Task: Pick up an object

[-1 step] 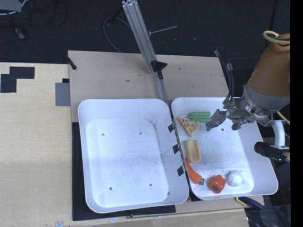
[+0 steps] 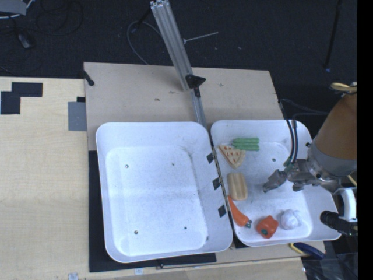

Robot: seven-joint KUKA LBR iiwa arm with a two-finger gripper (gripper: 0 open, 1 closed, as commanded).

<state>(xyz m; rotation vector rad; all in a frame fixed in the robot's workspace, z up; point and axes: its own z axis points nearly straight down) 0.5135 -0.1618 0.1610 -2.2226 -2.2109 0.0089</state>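
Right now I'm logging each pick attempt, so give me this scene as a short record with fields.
hand: low over the right white bin, at its middle right
right bin contents: green ridged stick; tan waffle wedge; tan bread block; orange carrot; red pepper; white round lump
left white bin

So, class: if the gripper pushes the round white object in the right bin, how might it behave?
The white object looks rounded, so it would probably roll rather than slide. It sits near the bin's front wall beside the red pepper, so a push may trap it there. It is probably light.
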